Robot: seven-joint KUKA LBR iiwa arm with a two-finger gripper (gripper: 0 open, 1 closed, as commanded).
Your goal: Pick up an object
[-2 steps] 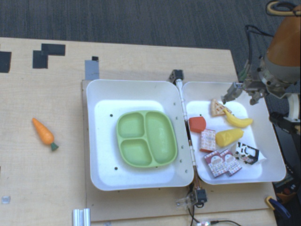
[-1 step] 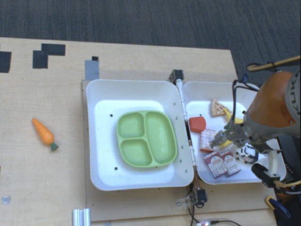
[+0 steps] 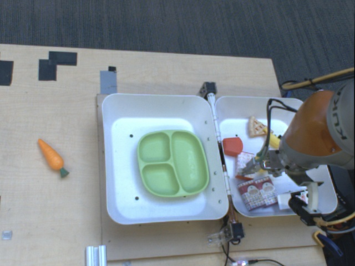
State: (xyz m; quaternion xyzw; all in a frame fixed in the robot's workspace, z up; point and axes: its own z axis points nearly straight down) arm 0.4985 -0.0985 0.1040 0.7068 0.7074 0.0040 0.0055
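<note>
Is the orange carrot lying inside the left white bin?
No, the carrot lies on the bare wooden bench, well to the left of the left bin, which holds the green divided plate.

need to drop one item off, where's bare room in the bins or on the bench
Free: left bin floor around the green divided plate; bench around the carrot. Crowded: right bin, with red block, packet and gripper.

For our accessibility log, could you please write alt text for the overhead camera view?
A grey arm with an orange band reaches into the right white bin, its gripper low over a red block, a pizza-slice toy and a printed packet. The left white bin holds a green divided plate; a toy carrot lies on the bench.
</note>
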